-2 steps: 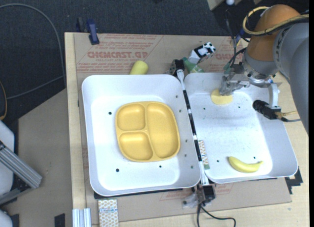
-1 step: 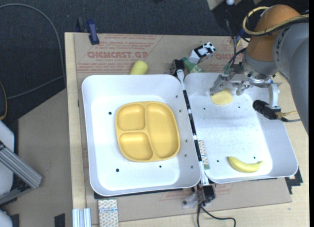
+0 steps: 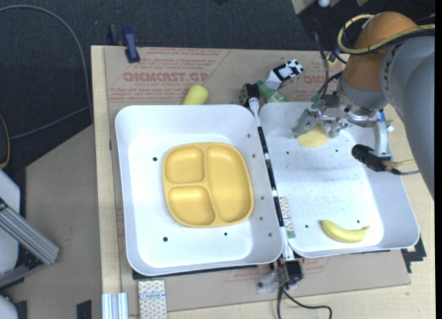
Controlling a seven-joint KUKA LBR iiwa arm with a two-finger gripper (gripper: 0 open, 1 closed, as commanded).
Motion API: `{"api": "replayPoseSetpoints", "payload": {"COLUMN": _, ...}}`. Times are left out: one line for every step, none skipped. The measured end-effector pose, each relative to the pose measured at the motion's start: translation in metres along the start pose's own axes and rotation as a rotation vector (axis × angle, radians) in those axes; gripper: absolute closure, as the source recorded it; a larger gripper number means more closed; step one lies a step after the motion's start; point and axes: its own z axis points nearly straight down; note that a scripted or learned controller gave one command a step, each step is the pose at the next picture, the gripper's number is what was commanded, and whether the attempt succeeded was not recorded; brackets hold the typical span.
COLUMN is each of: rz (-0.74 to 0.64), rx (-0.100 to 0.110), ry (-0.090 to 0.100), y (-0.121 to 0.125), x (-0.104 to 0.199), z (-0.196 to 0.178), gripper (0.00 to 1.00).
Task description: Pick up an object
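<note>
Camera view: arm reaches down from the right, fingers [image 3: 319, 126] spread over a pale yellow object [image 3: 313, 139].

You're looking at two white bins [image 3: 138, 172] — each dotted with a few small black spots — on a tan desk [image 3: 103, 90] printed with faded red lettering. The plate [image 3: 207, 184] in the left bin is a flat mustard yellow. In the right bin, the banana [image 3: 344, 230] is bright yellow and the lump [image 3: 313, 138] paler yellow. The arm [image 3: 407, 62] is grey with an orange band — its gripper [image 3: 319, 123] metallic grey. The floor [image 3: 55, 7] is dark.
</note>
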Motion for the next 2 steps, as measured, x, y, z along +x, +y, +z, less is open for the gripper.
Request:
{"api": "replayPoseSetpoints", "payload": {"rz": -0.001, "rx": -0.004, "ry": -0.004, "y": 0.0012, "x": -0.0008, "z": -0.0122, "gripper": 1.00}}
{"api": "replayPoseSetpoints", "payload": {"rz": -0.001, "rx": -0.004, "ry": -0.004, "y": 0.0011, "x": -0.0008, "z": -0.0120, "gripper": 0.00}}
